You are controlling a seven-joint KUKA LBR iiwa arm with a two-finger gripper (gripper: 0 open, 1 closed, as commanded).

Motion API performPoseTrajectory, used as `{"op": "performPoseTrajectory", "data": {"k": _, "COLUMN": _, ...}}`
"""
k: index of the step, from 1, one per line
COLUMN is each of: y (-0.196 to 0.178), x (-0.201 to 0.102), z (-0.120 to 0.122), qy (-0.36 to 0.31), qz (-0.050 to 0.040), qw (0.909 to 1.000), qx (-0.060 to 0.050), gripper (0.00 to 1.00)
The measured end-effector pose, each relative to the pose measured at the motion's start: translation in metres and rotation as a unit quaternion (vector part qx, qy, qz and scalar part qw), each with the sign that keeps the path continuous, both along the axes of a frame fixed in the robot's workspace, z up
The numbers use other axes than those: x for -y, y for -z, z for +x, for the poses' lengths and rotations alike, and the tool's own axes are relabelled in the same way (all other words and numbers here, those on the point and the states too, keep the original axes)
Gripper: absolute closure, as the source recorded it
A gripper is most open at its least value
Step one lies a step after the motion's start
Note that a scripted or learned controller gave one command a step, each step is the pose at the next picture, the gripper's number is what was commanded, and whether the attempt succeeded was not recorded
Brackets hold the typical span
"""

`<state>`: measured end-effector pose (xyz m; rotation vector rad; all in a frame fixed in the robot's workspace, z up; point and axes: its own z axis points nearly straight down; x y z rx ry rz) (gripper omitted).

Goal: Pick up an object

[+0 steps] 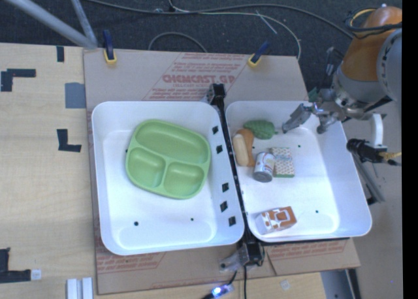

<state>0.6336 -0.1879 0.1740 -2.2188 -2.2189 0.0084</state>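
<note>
Your gripper (pixel 305 119) hangs over the far right part of the right bin (pixel 339 180), its two fingers spread apart with nothing between them and touching none of the objects. One finger (pixel 292 120) points down-left toward the green lumpy item (pixel 260 128), which lies just short of it near the bin's far wall. Beside that sits an orange, carrot-like piece (pixel 243 147), close to the divider between the bins. Next to it you have a small can (pixel 263 167) lying on its side, touching a checkered packet (pixel 283 162). Near the front wall lies a small white and orange box (pixel 278 219); its print is too small to read. The left bin (pixel 111 213) holds a green divided tray (pixel 168 158). The cardboard (pixel 189 76) under the bins carries red lettering that looks like "CHEMCAST".
</note>
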Motion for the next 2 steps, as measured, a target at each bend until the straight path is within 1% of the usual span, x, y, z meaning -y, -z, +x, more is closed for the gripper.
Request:
{"op": "performPoseTrajectory", "data": {"k": 1, "y": 0.058, "x": -0.007, "z": 0.006, "qy": -0.001, "qz": -0.0001, "qw": 1.0000, "qx": 0.000, "gripper": 0.00}}
{"op": "performPoseTrajectory", "data": {"k": 2, "y": 0.044, "x": -0.008, "z": 0.007, "qy": -0.002, "qz": 0.0001, "qw": 1.0000, "qx": 0.002, "gripper": 1.00}}
